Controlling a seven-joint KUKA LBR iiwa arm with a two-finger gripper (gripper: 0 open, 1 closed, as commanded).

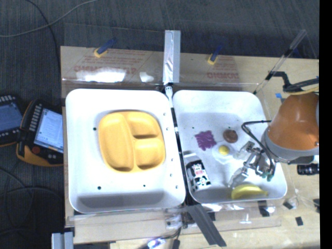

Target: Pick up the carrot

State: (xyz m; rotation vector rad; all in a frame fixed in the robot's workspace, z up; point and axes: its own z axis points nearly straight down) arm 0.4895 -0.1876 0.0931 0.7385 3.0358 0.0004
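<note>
Camera view, looking down on the bench (119,61). Two shallow white bins lie side by side. The left bin (78,191) holds a yellow divided tray (132,140), set near its middle with the compartments facing up. The right bin (259,108) holds several small items: a purple cluster (205,139) near the centre, a round brown item (230,135) just to its right, a small yellow piece (224,150) resting on something pale below these, a black-and-white carton (197,174) close to the near-left corner, and a yellow banana (249,192) lying along the near wall.

The arm, with its orange band (296,121), enters from the right and reaches over the right bin. The gripper (243,174) hangs low, just above the banana and to the right of the carton. How far the pincer is open, and whether it has hold of anything, cannot be told at this resolution. The carrot's position cannot be made out among these items.
</note>
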